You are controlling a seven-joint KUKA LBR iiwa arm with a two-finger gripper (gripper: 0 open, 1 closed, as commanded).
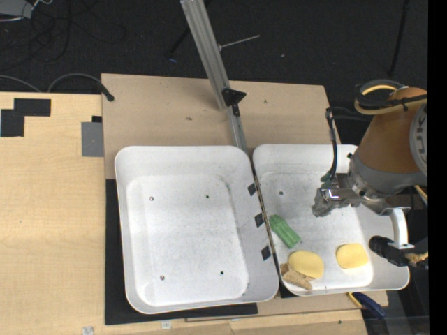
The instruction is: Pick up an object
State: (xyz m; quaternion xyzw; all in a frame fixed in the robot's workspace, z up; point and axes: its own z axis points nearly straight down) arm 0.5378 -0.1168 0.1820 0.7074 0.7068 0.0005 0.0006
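Three objects lie below the gripper (325,202) in the right bin (307,162), reachable; its finger state cannot be determined.

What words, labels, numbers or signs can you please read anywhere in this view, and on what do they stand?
None can be read.
Arm: a mark at its right edge is cut off by the frame, illegible.
Bins: bare white with small dark dots, no print.
Green item and yellow items: no label.
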